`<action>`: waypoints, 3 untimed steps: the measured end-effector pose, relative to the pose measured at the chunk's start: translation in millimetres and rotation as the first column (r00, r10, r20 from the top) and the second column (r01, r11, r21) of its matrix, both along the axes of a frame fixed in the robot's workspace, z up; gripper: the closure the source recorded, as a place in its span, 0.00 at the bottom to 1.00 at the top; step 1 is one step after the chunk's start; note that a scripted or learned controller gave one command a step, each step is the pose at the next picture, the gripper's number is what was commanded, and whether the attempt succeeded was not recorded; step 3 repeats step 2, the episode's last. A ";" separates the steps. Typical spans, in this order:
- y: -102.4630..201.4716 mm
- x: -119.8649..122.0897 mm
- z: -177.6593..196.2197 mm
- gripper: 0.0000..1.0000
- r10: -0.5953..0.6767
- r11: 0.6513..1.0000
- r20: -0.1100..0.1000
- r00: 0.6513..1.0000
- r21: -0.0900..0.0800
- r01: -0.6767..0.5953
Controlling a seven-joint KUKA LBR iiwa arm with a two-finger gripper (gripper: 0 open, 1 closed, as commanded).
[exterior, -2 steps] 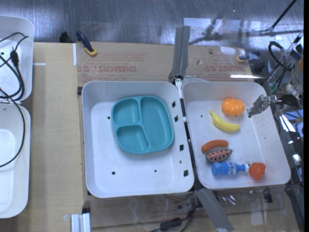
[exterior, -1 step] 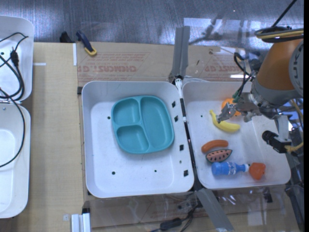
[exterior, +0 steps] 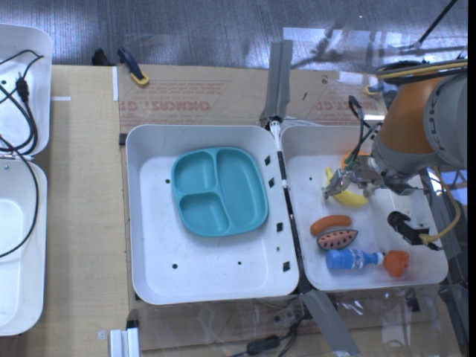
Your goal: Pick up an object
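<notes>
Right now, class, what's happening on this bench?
A grey robot arm with an orange band reaches in from the right over the right bin. Its gripper sits low beside a yellow banana; nothing is visibly held. Nearer the front of that bin lie an orange sausage-shaped toy, a watermelon slice and a blue bottle with an orange cap. The left bin holds a teal divided plate, untouched.

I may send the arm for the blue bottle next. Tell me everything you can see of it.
The blue bottle looks like glossy plastic, with a white neck and an orange cap pointing right. It lies on its side on the floor of the right bin, near the front wall. The watermelon slice sits just behind it, close or touching; I cannot tell which. The gripper is apart, over the banana.
</notes>
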State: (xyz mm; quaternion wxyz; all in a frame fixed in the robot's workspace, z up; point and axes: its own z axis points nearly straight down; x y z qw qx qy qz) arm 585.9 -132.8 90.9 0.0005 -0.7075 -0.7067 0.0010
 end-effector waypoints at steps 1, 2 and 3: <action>-1.0 0.0 9.2 1.00 -0.003 1.000 -0.001 1.000 0.000 0.003; 73.3 32.3 104.7 1.00 0.004 1.000 0.001 1.000 0.000 -0.004; 73.3 32.3 104.7 1.00 0.004 1.000 0.001 1.000 0.000 -0.004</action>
